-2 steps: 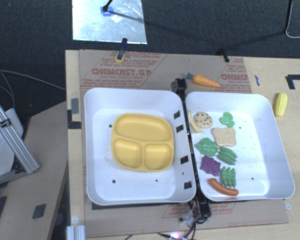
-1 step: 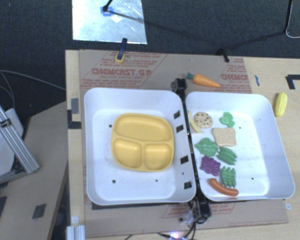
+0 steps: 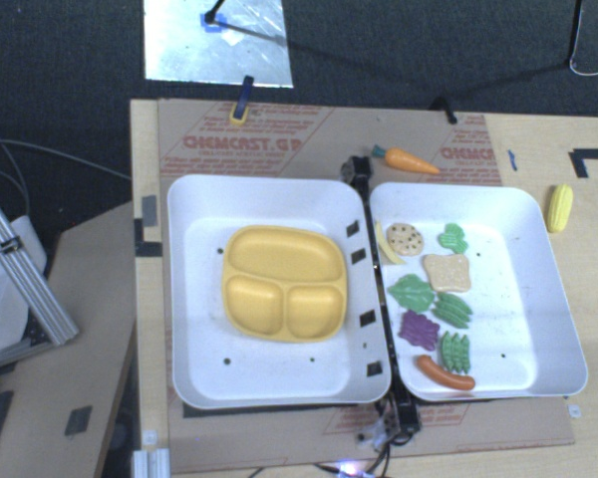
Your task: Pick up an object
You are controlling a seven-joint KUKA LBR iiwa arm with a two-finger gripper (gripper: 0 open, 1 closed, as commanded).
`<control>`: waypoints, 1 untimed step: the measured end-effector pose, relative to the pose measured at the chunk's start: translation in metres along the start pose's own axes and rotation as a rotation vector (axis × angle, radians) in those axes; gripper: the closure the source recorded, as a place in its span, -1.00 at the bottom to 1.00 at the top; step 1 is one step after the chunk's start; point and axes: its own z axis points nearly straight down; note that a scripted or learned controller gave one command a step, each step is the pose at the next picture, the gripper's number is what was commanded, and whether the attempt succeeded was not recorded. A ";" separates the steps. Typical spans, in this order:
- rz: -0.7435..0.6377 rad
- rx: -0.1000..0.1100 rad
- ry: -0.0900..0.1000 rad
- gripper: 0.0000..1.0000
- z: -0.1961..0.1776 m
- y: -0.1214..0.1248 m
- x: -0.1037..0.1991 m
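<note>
The right white bin (image 3: 538,297) holds several toy foods: a chocolate-chip cookie (image 3: 405,238), a slice of toast (image 3: 447,272), a small green broccoli piece (image 3: 452,236), a green leaf (image 3: 412,292), a green pickle (image 3: 453,310), a purple piece (image 3: 420,330), green pea pods (image 3: 455,351) and a sausage (image 3: 445,373). A thin yellow strip (image 3: 382,242) lies against that bin's left wall. In the left white bin (image 3: 194,267) rests a yellow three-compartment tray (image 3: 284,283).
A toy carrot (image 3: 406,160) lies on the cardboard behind the bins. A yellow corn cob (image 3: 559,208) sits outside the right bin's far right corner. A metal sheet (image 3: 216,26) lies on the dark floor beyond the bench. An aluminium frame (image 3: 20,267) stands at left.
</note>
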 end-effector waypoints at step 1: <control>0.000 0.000 0.000 1.00 0.000 0.000 0.000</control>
